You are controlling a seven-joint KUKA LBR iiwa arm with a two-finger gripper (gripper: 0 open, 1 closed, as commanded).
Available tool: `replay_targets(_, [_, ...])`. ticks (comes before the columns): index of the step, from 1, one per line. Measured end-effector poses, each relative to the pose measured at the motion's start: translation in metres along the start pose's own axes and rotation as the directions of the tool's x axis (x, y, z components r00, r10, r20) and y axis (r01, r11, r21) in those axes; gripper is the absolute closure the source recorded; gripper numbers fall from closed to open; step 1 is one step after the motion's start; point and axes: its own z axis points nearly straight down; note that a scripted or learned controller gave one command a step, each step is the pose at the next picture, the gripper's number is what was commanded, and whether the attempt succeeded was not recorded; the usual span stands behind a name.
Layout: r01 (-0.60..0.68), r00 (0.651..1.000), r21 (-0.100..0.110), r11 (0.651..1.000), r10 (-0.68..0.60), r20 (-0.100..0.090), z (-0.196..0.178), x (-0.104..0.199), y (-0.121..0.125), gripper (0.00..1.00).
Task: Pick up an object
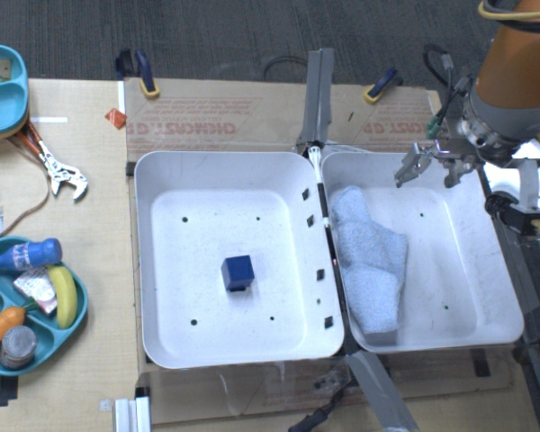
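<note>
We record the grey arm with its orange band (513, 52) at the upper right, carrying the two-finger metal jaws (429, 166) over the far rim of the right-hand shallow white bin (486, 327). The two fingers stand apart, with nothing between them.

Nearest the jaws, below and to their left, we list a pale blue folded terry cloth (369, 264), lying along the left side of that same bin.

Farther left of the jaws, past the divider between the bins, we list a small dark blue cube (238, 273), resting near the middle of the left-hand shallow white bin (162, 331), well apart from the jaws.

Well to the left of the jaws, on the wooden tabletop (90, 232), we note a silver adjustable wrench (61, 174) and a round blue compartment tray (76, 318) holding a yellow banana (65, 295), an orange carrot (0, 327), a blue-and-white bottle (22, 256) and a small grey tin (16, 345).

Above and left of the jaws, at the cardboard's far edge, two clamps with blue and yellow grips (137, 68) (380, 85) are entered.
</note>
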Motion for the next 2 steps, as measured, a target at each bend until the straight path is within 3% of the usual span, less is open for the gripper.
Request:
replay_targets(1, [-0.290,0.957,0.002,0.957,0.290,0.000,0.031,-0.074,-0.042,0.00])
replay_targets(2, [-0.790,0.613,0.000,0.613,0.790,0.000,-0.033,-0.091,-0.057,0.00])
